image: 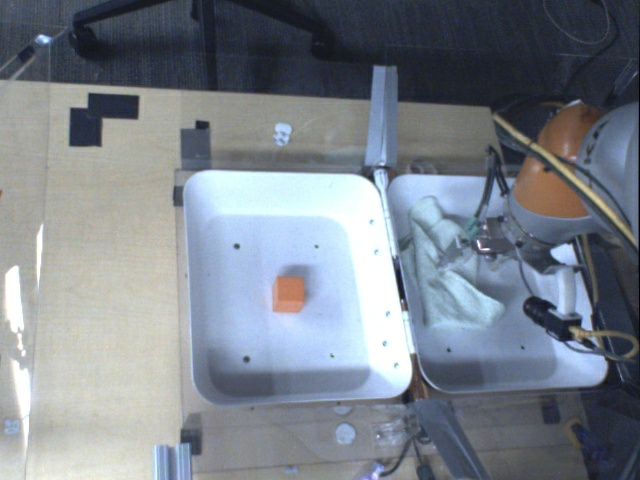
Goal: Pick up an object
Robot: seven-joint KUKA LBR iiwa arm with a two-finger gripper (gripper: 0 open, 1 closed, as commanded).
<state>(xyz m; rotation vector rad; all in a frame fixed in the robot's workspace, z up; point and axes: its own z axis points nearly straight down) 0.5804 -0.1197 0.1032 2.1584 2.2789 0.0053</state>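
Observation:
An orange cube (289,294) lies near the middle of the left white bin (215,268). A crumpled white cloth (445,268) lies in the left half of the right bin (500,363). My gripper (470,240) hangs over the right bin, low above the cloth's upper right part, at the end of the grey arm with its orange band (550,173). The wrist hides how the fingers meet the cloth.
A metal divider post (383,118) stands at the back between the two bins. Black and yellow cables (560,323) trail over the right bin's right side. Wooden bench (90,298) stretches to the left. A chair base (200,8) stands on the floor behind.

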